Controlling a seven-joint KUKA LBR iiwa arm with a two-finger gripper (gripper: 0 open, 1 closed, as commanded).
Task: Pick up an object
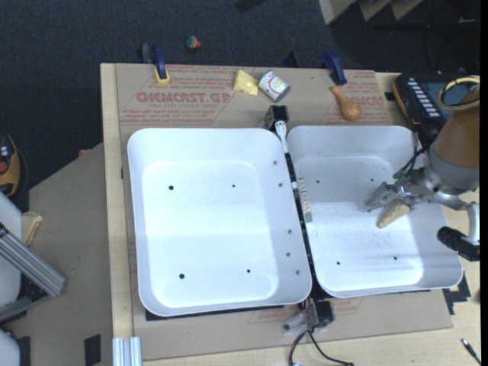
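Dark carpet surrounds a cardboard-topped bench [191, 90] with two white bins. Left bin [152, 158] has bare floor. Right bin [343, 147] holds a tan wedge [393, 215] near its right edge, long axis slanted, narrow end toward the bin's near-left. Gripper [389, 197] sits over the wedge, fingers spread, touching or just above it; can't tell which.

The arm [460, 147] reaches in from the right (orange band up), wrist bent low, its gripper [387, 204] pointing left.
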